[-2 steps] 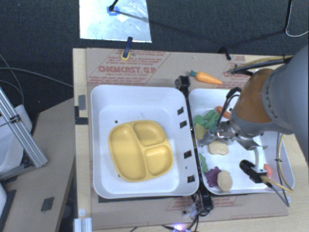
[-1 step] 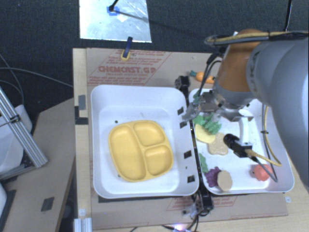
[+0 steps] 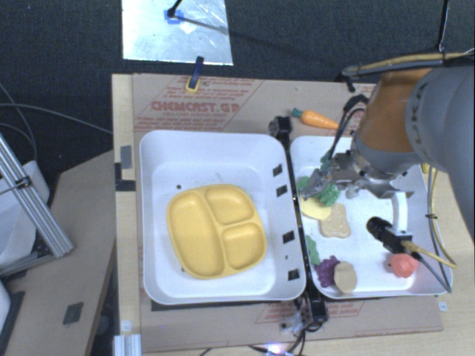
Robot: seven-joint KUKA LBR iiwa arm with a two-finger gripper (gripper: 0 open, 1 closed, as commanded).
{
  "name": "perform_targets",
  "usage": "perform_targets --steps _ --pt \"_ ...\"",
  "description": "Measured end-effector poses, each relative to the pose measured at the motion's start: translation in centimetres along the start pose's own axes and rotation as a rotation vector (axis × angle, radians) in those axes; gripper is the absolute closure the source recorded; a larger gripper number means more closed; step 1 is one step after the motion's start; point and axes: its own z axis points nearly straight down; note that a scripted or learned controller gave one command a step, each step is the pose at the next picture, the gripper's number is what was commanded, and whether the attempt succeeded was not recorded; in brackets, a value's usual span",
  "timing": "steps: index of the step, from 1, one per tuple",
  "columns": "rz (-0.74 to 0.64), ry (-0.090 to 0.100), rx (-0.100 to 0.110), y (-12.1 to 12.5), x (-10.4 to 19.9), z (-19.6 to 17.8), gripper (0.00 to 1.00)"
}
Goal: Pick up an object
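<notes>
A yellow divided tray (image 3: 217,230) is sitting in the white left bin (image 3: 159,162). In the white right bin (image 3: 423,284) are lying a green leafy piece (image 3: 325,194), a purple cluster (image 3: 326,267), a pink-orange lump (image 3: 401,265) and a beige slab (image 3: 335,222). An orange carrot (image 3: 318,119) is lying on brown cardboard (image 3: 245,99).

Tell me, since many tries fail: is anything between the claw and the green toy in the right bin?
Nothing visible. The claw sits right over the green toy near the right bin's left wall, the yellow piece just below.
</notes>
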Motion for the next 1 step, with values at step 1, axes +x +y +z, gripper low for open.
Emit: perform_targets --steps 1 --pt "-0.011 0.005 -0.009 -4.02 4.55 -9.23 0.0"
